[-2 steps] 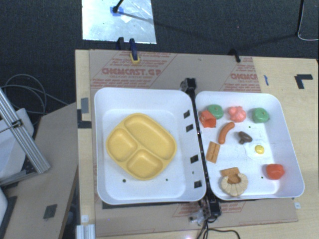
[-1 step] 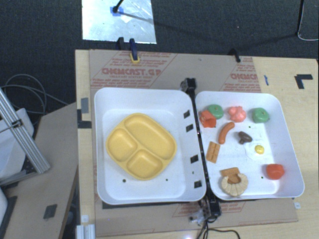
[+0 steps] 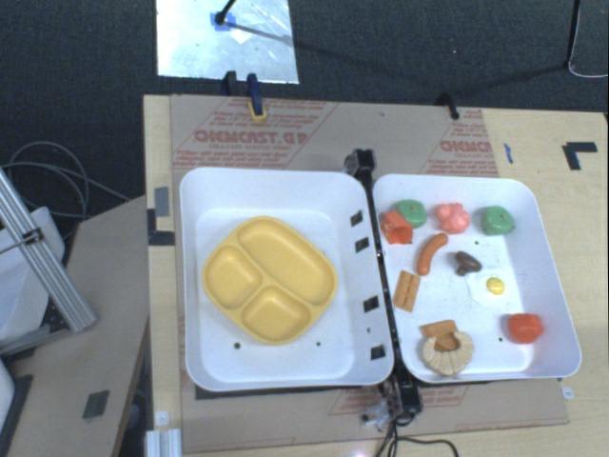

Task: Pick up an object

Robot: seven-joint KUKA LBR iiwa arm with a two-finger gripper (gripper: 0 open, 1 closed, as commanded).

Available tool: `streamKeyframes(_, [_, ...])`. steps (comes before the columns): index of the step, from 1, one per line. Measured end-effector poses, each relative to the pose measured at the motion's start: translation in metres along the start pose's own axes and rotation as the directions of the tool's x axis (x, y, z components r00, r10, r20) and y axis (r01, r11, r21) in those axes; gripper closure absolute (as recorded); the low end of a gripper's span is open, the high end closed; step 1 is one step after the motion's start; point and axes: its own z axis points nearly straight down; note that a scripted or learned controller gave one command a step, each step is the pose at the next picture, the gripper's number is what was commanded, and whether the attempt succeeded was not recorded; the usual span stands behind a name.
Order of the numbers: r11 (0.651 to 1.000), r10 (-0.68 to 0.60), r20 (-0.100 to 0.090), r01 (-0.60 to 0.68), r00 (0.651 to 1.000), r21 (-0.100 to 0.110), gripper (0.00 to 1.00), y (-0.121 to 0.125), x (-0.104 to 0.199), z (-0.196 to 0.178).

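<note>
The right white bin [image 3: 547,284] holds several toy foods. Along its far side lie a green piece [image 3: 410,211], a pink piece [image 3: 454,217] and a second green piece [image 3: 497,220]. An orange-red chunk [image 3: 396,227] and a sausage [image 3: 431,252] sit to the left. A brown piece [image 3: 466,263] and a fried egg [image 3: 494,286] lie mid-bin. An orange wafer [image 3: 407,290] lies by the divider. A red tomato [image 3: 524,327] and a tan pastry [image 3: 447,347] rest near the front.
The left white bin [image 3: 205,350] carries a yellow three-compartment plate [image 3: 270,279]. Black clips [image 3: 364,274] run along the seam between the bins. A shiny sheet [image 3: 226,27] lies on the dark floor behind the bench. A metal frame [image 3: 43,265] stands at the left.
</note>
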Motion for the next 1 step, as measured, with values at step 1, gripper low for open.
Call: streamKeyframes(1, [1.0,0.003,-0.001,-0.003,1.0,0.002,0.0,-0.0034,-0.0009,-0.0007])
